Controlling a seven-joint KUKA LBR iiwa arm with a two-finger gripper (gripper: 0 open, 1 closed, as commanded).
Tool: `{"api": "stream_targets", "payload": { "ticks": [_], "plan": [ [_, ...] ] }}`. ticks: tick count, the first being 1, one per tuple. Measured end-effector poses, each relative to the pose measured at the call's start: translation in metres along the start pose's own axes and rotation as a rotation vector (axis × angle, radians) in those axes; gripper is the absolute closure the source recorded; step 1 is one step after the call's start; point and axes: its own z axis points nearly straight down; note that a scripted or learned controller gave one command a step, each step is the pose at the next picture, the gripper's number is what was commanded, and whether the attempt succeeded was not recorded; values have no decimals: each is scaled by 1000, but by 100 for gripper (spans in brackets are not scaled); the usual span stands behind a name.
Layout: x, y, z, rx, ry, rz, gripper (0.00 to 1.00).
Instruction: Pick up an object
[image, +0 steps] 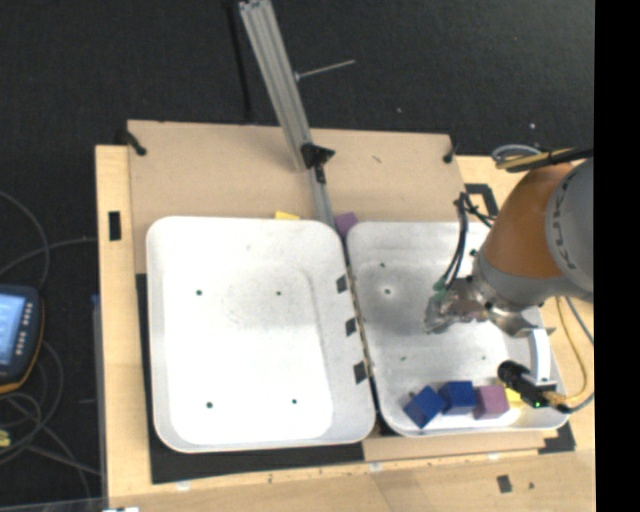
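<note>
Nearest, along the front wall of the right bin (400, 250), sit the candidate objects in a tight row: a dark blue block (424, 405) tilted at the left, a second blue block (459, 395) touching it on the right, then a purple block (491, 401), with a sliver of something yellow (513, 397) just beside the purple one. All of them lie on the bin floor, apart from the arm.

Farther back, over the middle of that same bin, hangs the gripper (441, 312), carried by the grey wrist and the orange band of the arm (530, 235) reaching in from the right. Its tip is small and blurred against the grey-smudged floor, so I cannot tell whether the fingers are spread or pressed together, and nothing is visible between them. The tip stands well apart from the row of blocks.

Left of it, the left bin (240, 330) shares a rim with the right one.

Beyond the bins, a small yellow piece (287, 215) and a small purple piece (346, 223) peek out at the back rims on the tan surface (220, 170), where a slanted metal rail (280, 85) rises toward the far edge.
</note>
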Motion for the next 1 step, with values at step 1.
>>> {"api": "stream_targets", "payload": {
  "ticks": [1],
  "plan": [
    [36, -6, -117, 6, 2, -6, 100]
  ]
}}
